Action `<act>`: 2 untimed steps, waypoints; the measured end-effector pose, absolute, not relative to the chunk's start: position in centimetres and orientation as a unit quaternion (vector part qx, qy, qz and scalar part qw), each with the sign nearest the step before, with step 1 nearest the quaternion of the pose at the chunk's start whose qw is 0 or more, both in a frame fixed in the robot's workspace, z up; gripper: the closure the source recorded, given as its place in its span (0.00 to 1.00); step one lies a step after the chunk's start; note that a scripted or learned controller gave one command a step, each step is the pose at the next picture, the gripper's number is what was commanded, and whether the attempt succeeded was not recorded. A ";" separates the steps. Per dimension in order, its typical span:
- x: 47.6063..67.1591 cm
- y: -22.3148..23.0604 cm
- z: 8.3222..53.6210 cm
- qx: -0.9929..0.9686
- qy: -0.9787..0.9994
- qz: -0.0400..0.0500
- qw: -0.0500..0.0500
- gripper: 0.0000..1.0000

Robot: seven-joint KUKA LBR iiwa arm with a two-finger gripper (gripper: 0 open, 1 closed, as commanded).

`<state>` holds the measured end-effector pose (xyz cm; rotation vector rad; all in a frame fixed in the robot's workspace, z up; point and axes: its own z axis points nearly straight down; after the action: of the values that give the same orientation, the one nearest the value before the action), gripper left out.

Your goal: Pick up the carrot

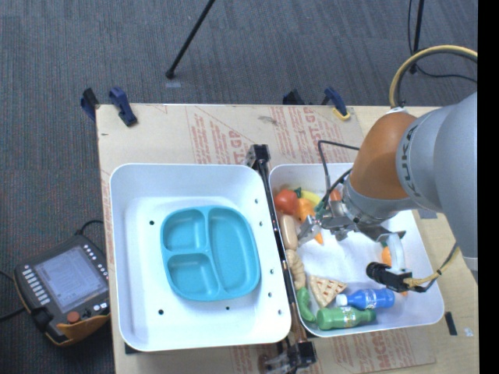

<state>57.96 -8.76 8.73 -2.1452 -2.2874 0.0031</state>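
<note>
Near edge of my right bin (pixel 433 306) crowded with a green bottle (pixel 343 316) and blue bottle (pixel 373 298), white floor bare mid-bin, carrot (pixel 385 253) by the right wall, pincer (pixel 323 226) over the left-side food, I cannot tell its spread, left bin (pixel 132 209) holding a blue tray (pixel 209 252), bench (pixel 195 131) beyond.

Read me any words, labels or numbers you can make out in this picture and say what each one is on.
Nothing can be read with certainty.
Red printed lettering on the brown cardboard sheet under the bins: too blurred to read.
Screen of the grey and orange handheld control pendant: too small.
Labels on the blue plastic bottle and green plastic bottle: blurred.
</note>
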 end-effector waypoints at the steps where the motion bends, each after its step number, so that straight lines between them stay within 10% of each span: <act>1: 58.0 -8.8 8.7 -0.684 -0.729 0.001 0.003 0.00; 2: 58.0 -8.8 8.7 -0.684 -0.729 0.001 0.003 0.00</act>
<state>57.96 -8.76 8.73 -2.1452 -2.2874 0.0031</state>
